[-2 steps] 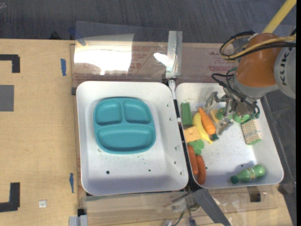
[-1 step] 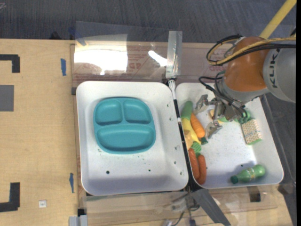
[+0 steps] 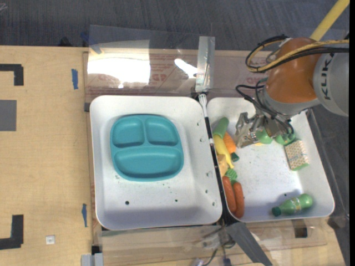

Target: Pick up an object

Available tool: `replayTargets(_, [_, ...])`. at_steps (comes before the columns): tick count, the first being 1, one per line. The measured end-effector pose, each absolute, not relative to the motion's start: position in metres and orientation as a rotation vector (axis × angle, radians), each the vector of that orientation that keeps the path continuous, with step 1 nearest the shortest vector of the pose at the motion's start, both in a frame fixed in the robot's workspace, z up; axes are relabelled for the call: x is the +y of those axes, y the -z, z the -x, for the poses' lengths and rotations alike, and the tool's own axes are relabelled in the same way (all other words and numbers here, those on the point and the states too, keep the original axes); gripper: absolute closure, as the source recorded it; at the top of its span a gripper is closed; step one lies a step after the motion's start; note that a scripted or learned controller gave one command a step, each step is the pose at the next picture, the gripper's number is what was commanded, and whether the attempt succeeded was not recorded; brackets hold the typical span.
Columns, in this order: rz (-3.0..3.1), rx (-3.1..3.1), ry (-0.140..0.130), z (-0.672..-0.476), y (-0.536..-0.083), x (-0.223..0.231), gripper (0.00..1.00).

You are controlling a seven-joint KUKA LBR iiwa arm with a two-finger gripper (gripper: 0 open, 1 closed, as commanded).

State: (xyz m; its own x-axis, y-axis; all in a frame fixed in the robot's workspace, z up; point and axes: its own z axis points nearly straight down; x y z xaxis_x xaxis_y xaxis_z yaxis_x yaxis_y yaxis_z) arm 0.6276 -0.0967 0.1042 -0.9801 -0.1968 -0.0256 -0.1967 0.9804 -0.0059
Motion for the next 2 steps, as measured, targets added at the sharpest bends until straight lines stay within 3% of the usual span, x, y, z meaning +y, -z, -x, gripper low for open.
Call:
replayTargets(1, [0.309,3.102,0.005,-0.627,-0.103,-0.097,0.00])
replayTargets(2, [0.221,3.123,0.002,-0.630,-0.089,-0.093,0.00])
